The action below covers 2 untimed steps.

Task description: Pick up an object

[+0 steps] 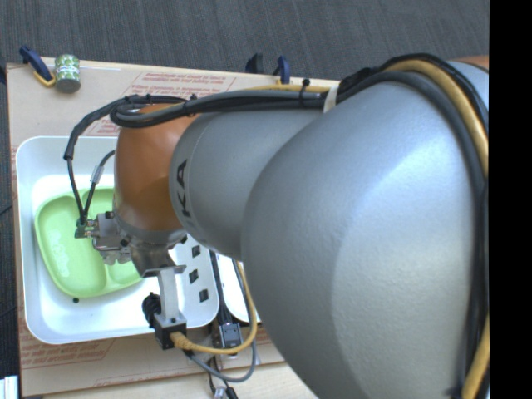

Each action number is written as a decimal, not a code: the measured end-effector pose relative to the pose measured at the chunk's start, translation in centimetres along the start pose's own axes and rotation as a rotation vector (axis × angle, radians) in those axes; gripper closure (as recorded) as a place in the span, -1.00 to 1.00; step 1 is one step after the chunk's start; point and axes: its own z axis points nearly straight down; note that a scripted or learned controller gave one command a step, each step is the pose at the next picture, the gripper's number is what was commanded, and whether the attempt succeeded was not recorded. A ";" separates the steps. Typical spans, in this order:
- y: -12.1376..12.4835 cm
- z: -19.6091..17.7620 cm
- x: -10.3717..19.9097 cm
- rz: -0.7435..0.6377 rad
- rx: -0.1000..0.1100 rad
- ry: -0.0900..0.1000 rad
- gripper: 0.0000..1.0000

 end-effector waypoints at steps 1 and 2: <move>0.1 -0.8 0.1 -0.006 0.003 -0.003 1.00; 0.2 -1.7 0.1 -0.011 0.005 -0.005 1.00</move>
